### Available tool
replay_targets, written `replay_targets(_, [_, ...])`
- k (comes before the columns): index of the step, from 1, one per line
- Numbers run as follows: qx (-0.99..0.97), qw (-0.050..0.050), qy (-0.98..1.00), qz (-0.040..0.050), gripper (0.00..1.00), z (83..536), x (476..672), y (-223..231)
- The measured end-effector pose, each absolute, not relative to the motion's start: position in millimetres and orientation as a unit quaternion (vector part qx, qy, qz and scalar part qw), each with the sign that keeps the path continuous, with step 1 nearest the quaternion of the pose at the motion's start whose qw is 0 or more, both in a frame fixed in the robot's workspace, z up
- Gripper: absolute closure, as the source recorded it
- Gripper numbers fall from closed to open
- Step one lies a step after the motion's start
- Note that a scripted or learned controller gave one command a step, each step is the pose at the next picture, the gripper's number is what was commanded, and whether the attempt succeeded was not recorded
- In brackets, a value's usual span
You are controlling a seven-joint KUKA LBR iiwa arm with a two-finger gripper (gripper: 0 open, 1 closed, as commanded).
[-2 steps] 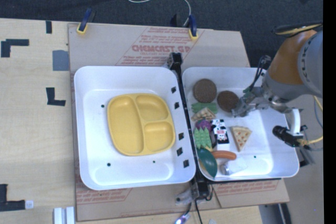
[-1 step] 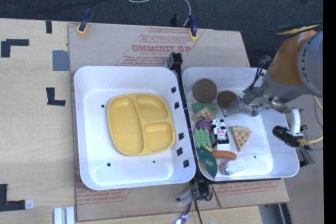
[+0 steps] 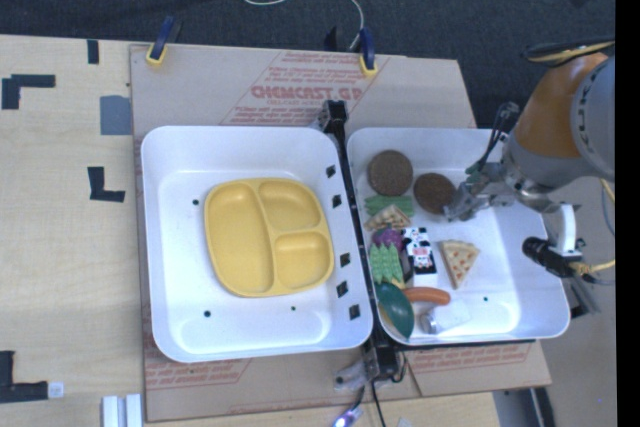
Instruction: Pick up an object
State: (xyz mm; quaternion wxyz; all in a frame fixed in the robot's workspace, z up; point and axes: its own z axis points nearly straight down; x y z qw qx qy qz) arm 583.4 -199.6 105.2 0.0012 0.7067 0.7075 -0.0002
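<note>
the arm [image 3: 575,120] enters from the right, its upper part cut off by the frame edge, and its bulk hides part of the right bin's [image 3: 535,315] far corner. the gripper [image 3: 462,207] is small and dark against the bin floor; whether it is spread or pressed together cannot be told, and nothing can be seen pinched in it.

the left bin [image 3: 165,215] holds a yellow divided plate [image 3: 268,235] with three compartments. the right bin carries a crowd of small toy foods along its left side. two brown round patties lie near the far wall: the larger patty [image 3: 390,172] to the left, the smaller patty [image 3: 434,191] just beside the gripper, touching or nearly so. nearer the camera lie a tan triangular wedge [image 3: 460,261], below the gripper and a little apart from it, a black-and-white carton [image 3: 419,250], a green leafy piece [image 3: 385,262], an orange carrot-like stick [image 3: 430,296] and a dark green oval piece [image 3: 396,311]. several pieces by the divider overlap and are hard to tell apart.
</note>
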Motion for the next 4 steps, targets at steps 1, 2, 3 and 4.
replay_targets(1, [0.707, 0.002, 0.708, -0.0002, 0.0, 105.5, 583.6, -199.7])
replay_targets(2, [0.706, 0.001, 0.708, 0.0002, 0.0, 84.2, 628.8, -196.7])
replay_targets(3, [0.706, 0.004, 0.708, 0.0023, 1.0, 99.2, 630.4, -197.2])
replay_targets(4, [0.705, -0.001, 0.709, 0.0009, 1.0, 186.3, 577.7, -133.0])
